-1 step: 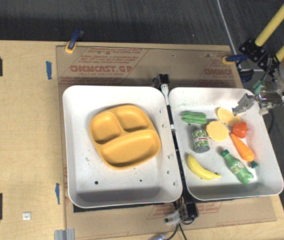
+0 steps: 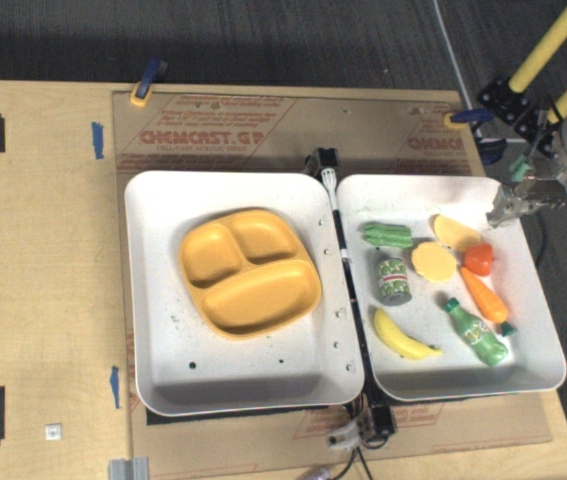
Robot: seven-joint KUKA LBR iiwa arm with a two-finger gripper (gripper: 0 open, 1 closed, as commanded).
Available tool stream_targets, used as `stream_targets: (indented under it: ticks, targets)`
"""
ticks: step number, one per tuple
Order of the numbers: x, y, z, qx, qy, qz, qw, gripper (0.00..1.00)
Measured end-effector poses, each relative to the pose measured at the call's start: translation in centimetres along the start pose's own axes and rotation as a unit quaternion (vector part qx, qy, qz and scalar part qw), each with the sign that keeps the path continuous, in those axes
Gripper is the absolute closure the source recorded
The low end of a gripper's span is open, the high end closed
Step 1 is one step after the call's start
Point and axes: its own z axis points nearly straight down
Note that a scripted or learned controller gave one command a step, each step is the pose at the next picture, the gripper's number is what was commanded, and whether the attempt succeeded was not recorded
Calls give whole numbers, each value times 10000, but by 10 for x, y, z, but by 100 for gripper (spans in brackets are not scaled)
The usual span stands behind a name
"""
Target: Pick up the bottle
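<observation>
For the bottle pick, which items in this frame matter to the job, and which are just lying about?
Belongs to the job:
- green bottle, lying in the right bin
- gripper, above that bin's far right corner

Just lying about:
- yellow divided plate in the left bin
- banana
- carrot
- tomato
- green can
- cucumber
- two yellow pieces

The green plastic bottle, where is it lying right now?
The green plastic bottle lies in the right white bin, near its front right corner, just below the orange carrot and right of the yellow banana.
</observation>
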Motion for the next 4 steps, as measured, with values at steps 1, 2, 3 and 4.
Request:
stream_targets:
  ticks: [1, 2, 3, 4]
  targets:
    - [-17, 21, 110, -3, -1, -128, 9999, 100]
    - [-18, 9, -15, -8, -5, -2567, 9665, 100]
    - [-18, 62, 93, -11, -3, -3793, 9253, 100]
    - [-19, 61, 43, -17, -12, -4648, 8854, 100]
